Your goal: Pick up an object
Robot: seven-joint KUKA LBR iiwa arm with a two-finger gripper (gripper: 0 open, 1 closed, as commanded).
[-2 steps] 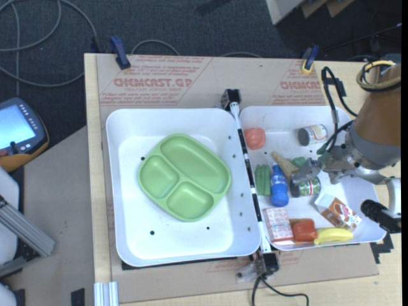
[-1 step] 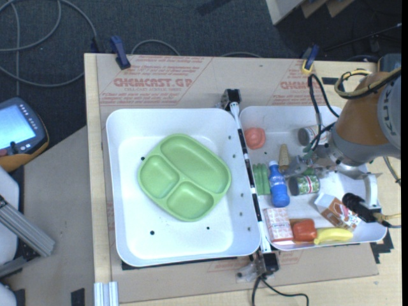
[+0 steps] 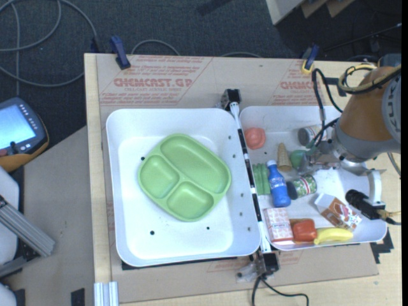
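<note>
where cables cross dark carpet (image 3: 159, 11), a bench (image 3: 159, 85) bears two bins (image 3: 121, 190)

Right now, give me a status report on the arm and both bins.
Gripper low in the right bin, grip unclear. Blue bottle, green can, banana crowded close. Green tray alone in left bin.

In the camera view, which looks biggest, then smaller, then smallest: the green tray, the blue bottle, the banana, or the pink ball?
1. Green tray, by far the biggest.
2. Blue bottle and banana look about alike, so I won't rank them.
3. Pink ball, the smallest.
</note>
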